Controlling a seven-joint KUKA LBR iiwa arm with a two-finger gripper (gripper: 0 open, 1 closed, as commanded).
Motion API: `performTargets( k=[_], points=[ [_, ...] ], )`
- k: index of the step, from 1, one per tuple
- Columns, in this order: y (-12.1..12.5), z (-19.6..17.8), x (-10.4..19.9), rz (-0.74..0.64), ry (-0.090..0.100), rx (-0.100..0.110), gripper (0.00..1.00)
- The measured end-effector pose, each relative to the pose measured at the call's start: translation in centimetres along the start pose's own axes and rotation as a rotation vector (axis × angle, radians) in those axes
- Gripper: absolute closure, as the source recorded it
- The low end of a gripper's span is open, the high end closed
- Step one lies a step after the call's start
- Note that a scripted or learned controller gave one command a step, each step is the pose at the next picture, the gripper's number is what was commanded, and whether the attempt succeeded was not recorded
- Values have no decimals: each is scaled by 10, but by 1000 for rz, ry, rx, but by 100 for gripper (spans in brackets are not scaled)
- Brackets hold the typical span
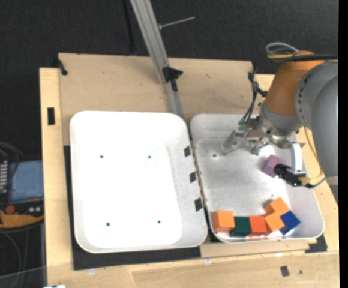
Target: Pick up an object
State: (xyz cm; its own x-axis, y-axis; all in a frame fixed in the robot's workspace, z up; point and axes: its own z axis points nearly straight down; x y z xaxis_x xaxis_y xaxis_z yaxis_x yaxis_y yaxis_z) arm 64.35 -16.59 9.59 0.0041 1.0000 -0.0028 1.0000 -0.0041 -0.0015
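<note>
the arm [294,98] is seen reaching in over the right bin [222,179], with the gripper [246,143] hung above the bin's upper part. whether the fingers are spread or pressed together cannot be told, and nothing is seen between them. a purple block [273,164] lies on the bin floor just beside the gripper, on its lower right, partly hidden by a black part of the wrist. the other blocks are gathered along the bin's lower edge, well apart from the gripper: an orange block [224,220], a green block [242,225], an orange-red block [258,224], two more orange blocks [276,212] and a blue block [290,219]. the left bin [132,179] sits touching the right bin's left side.
</note>
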Motion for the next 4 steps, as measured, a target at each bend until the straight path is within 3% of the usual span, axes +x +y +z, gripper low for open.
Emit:
performTargets(
  k=[1, 3, 4],
  points=[
    [2, -14, -1, 2, 0, -7, 100],
    [0, -120, 1, -6, 1, -10, 100],
    [1, -148, -1, -6, 2, -7, 100]
  ],
)
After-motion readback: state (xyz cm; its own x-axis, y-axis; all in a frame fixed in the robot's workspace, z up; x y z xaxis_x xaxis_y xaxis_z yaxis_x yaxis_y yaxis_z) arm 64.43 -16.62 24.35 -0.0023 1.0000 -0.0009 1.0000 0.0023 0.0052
